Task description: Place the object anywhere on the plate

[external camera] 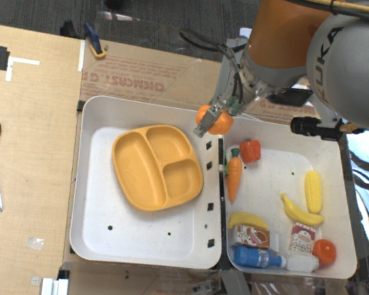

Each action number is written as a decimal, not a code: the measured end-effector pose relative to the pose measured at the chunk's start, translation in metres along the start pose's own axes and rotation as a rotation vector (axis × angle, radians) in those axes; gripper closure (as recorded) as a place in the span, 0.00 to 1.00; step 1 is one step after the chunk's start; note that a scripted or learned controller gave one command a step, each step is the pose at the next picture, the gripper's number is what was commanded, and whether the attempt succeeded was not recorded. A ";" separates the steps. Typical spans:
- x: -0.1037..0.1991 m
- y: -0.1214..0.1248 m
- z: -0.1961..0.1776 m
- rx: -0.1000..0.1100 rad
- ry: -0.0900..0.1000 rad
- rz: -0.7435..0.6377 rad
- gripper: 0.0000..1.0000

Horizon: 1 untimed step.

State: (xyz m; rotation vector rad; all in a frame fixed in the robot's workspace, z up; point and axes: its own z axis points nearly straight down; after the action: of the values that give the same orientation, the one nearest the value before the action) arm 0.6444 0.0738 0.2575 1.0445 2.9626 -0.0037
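One small round orange fruit (pixel 216 121) sits clamped in my pincer (pixel 210 122), so I should carry it down-left over the yellow three-compartment plastic plate (pixel 157 167) before releasing.

Grey arm enters from upper right, orange band above the wrist, wrist angled down and left, gripper (pixel 214 119) hanging above the seam between the two bins at their far edge, fingers closed around a small orange object (pixel 220 122) that shows between them.
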 end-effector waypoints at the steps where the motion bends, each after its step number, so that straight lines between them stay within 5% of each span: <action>1: 0.083 0.018 0.043 -0.001 0.001 -0.214 1.00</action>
State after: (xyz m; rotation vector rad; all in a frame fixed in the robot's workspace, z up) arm 0.5912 0.1402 0.2140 0.7227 3.0584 -0.0018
